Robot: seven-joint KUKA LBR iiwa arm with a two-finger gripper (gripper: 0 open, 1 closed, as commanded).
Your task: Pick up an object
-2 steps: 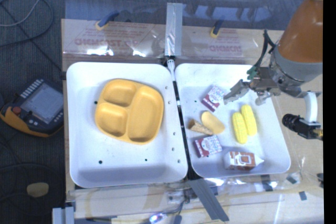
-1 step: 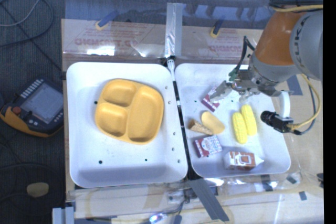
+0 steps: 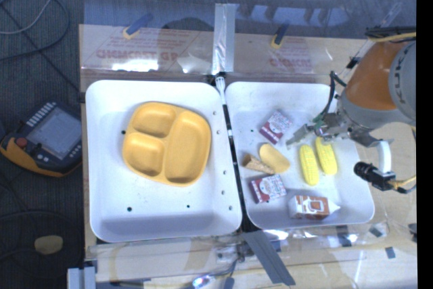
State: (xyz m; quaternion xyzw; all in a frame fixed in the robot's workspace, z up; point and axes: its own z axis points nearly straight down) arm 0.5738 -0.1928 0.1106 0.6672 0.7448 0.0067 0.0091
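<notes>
Hovering low over the right bin (image 3: pixel 352 95) near the table's right edge, the end effector (image 3: pixel 323 130) is just above two corn cobs (image 3: pixel 318 160), probably its target, though I cannot tell how far it is open.

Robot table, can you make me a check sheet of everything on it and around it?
Surface: two white bins side by side.
Job's things: right bin has two corn cobs, a yellow chip, two red-white packets, a small carton.
Clutter: yellow divided tray in left bin.
Grippers: gripper above the corn, holding nothing seen.
Cables: black and white cords on the floor.
Surroundings: handheld controller, left.
</notes>
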